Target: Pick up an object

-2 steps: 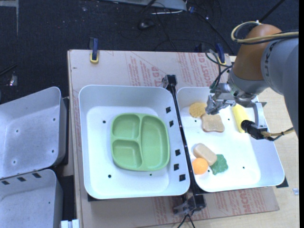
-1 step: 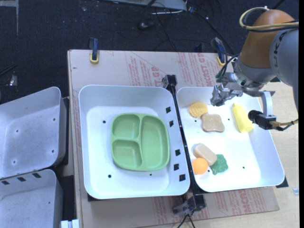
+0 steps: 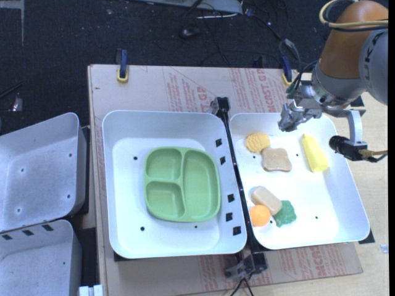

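The two-finger gripper [image 3: 289, 123] is seen over the back edge of the right shallow white bin [image 3: 345, 211], just behind a round yellow ridged biscuit-like piece [image 3: 258, 142]; nothing is held, and its closure cannot be made out. Nearby are laid a tan toast-shaped slice [image 3: 276, 160], a yellow corn-like cylinder [image 3: 315, 153], a beige block [image 3: 266, 198], an orange ball [image 3: 260, 216] and a green crumpled lump [image 3: 284, 213]. A pale green divided plastic tray [image 3: 182, 184] is set in the left white bin [image 3: 120, 165].
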Robot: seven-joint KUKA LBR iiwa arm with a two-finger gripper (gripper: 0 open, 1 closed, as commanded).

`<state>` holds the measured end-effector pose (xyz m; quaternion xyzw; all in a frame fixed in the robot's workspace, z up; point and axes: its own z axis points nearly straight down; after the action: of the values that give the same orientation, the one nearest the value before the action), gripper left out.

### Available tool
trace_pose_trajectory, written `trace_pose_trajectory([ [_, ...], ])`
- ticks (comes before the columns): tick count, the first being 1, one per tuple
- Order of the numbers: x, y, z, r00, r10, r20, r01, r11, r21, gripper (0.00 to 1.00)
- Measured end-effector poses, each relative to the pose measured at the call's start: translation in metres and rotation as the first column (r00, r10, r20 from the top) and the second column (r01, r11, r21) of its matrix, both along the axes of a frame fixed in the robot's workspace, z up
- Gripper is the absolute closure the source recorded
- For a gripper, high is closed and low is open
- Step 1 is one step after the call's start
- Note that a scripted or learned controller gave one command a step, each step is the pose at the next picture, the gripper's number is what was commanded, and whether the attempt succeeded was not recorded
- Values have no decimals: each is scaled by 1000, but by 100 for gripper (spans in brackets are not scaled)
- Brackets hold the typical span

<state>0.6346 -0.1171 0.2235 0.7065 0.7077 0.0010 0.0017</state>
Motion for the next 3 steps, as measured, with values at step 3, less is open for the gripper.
trace_pose_trajectory([
  [3,-65,139,-3,1000,2,-7,-2,1000,1,100],
])
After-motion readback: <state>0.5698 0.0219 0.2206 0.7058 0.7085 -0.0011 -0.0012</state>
